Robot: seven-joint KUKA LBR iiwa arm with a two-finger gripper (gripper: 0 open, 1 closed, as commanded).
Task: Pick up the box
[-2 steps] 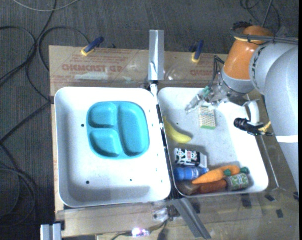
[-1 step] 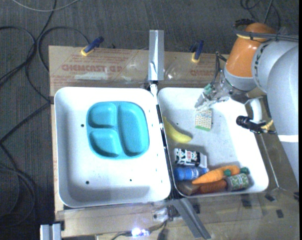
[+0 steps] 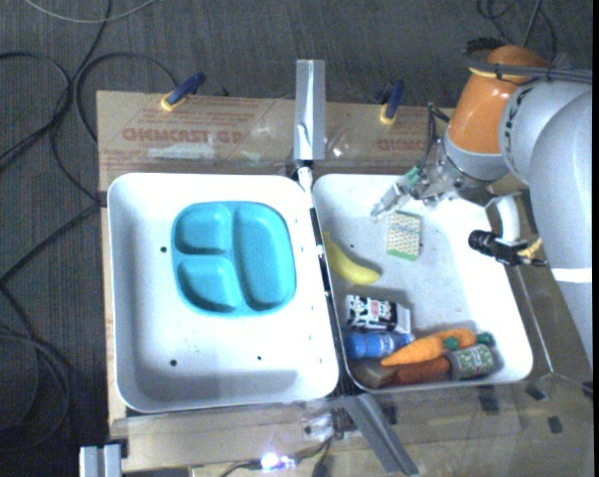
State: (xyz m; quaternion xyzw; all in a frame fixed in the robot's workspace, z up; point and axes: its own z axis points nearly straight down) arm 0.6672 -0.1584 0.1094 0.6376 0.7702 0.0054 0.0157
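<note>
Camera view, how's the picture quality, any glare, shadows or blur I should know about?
In the camera view, light is even and soft, with faint shadows under the blue tray; a bright glare spot sits on the bench edge at the bottom; the gripper above the small box looks slightly blurred; the carrot and the box stay reasonably sharp.

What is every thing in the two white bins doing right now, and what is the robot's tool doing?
tool: hovering above the right bin's far end.
small box: lying flat, just under the tool.
banana: lying by the left wall.
cow-print carton: lying on its side.
blue bottle: lying down.
carrot: lying on the pile.
blue tray: flat in the left bin.
</note>
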